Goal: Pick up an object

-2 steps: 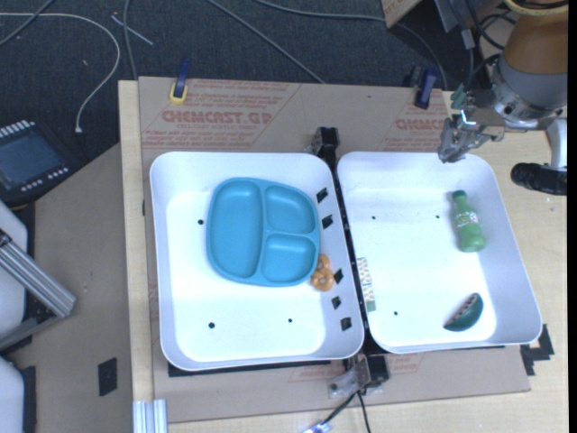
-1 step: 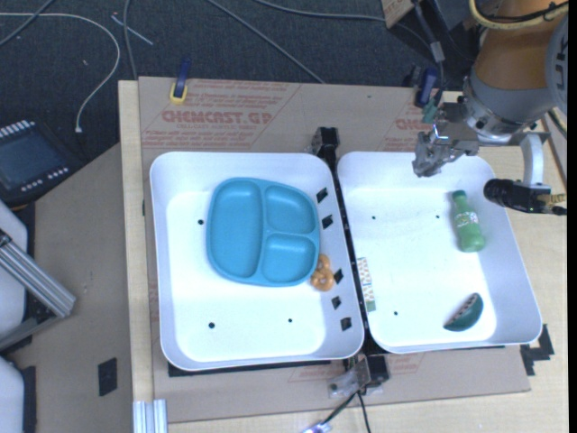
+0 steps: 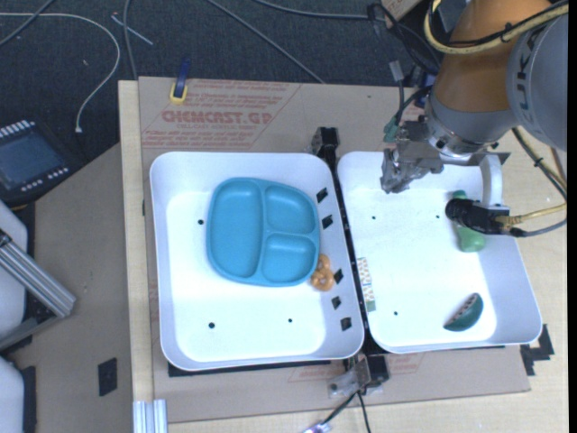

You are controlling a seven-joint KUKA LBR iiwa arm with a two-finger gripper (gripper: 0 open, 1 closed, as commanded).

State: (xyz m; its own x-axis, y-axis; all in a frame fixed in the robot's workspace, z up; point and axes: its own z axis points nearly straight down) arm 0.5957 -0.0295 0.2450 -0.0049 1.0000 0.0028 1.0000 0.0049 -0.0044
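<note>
The arm's bulk hides the upper part of the right bin (image 3: 505, 318), and the pincer (image 3: 397, 180) hangs over that bin's upper left; whether its tips are apart or together cannot be told. A pale green object (image 3: 469, 234) lies half hidden behind a black fitting (image 3: 469, 213). A small teal wedge (image 3: 463, 313) rests near the bin's lower right. In the left bin (image 3: 180, 269) sits a smooth blue divided plate (image 3: 263, 230), with an orange lump (image 3: 322, 274) touching its lower right edge.
</note>
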